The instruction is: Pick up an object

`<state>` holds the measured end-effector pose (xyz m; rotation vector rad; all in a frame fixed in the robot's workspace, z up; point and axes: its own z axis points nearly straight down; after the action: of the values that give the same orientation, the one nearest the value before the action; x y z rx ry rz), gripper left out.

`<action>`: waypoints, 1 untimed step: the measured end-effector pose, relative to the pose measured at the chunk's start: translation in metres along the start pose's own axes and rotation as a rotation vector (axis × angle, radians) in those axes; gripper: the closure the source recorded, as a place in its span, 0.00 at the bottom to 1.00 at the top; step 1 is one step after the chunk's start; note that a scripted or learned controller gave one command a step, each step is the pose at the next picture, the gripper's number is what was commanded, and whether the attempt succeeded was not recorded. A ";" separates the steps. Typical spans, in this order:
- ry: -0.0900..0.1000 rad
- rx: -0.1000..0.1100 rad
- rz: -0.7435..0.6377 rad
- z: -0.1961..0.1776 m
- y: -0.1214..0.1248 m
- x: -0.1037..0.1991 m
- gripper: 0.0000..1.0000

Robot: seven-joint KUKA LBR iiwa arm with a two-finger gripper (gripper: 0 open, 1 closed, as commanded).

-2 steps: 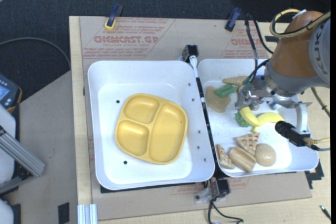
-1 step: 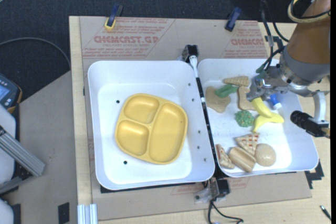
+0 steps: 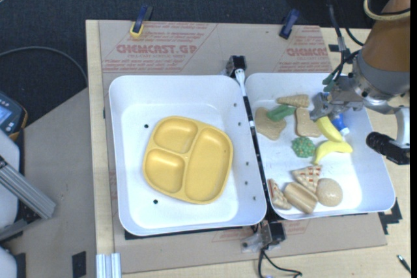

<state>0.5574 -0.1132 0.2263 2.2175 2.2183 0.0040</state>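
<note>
The left bin (image 3: 124, 140) holds a yellow divided plate (image 3: 187, 158) at its middle; the right bin (image 3: 374, 185), touching it along one wall, holds toy food. The gripper (image 3: 331, 109) hangs over the right bin's far part; whether it is released or clenched I cannot tell. Just beside it lies a banana (image 3: 331, 141), with broccoli (image 3: 303, 147) nearer the left bin and a pizza slice (image 3: 307, 175) and bread roll (image 3: 329, 192) toward the near wall.
</note>
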 end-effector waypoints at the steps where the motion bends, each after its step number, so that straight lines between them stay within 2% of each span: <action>1: 0.003 0.001 -0.006 -0.008 0.000 0.055 1.00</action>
<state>0.5573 -0.0578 0.2346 2.2133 2.2270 0.0057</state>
